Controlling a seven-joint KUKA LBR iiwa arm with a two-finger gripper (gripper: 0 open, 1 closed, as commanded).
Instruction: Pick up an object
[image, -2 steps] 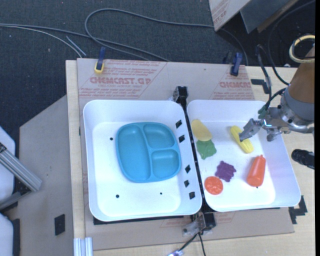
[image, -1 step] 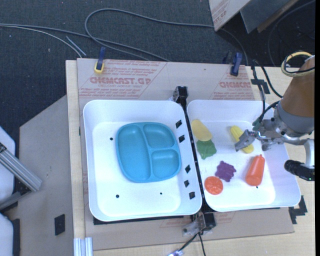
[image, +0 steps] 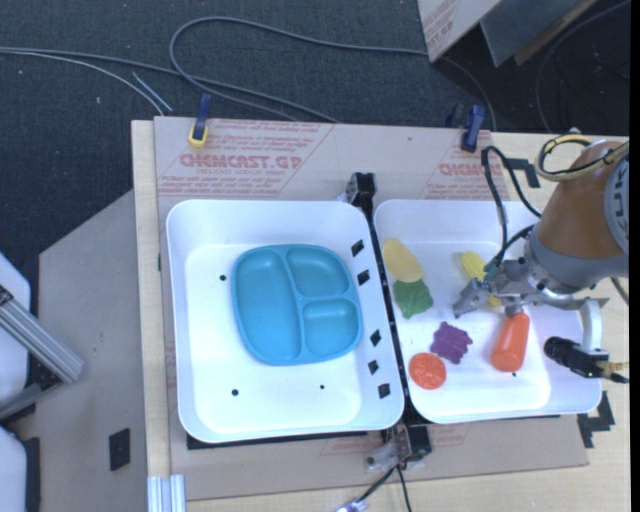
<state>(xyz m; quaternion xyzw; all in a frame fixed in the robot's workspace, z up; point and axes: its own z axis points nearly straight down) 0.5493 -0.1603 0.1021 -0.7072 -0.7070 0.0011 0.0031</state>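
The right bin (image: 560, 395) holds several toy foods. A yellow piece (image: 403, 260) and a green piece (image: 412, 297) lie near its left wall. A purple piece (image: 452, 342) and a round orange piece (image: 428, 371) sit lower down. A small yellow piece (image: 472, 265) lies further back. An orange-red carrot-like piece (image: 511, 341) lies right of centre. My gripper (image: 490, 300) hangs open just above the carrot's upper end and below the small yellow piece, with nothing between its fingers.
The left bin (image: 200, 380) bears a blue divided plate (image: 297, 302). A black divider with clips (image: 372, 300) runs between the bins. The arm's grey and orange wrist (image: 585, 225) covers the right bin's far right side. Cables loop near it.
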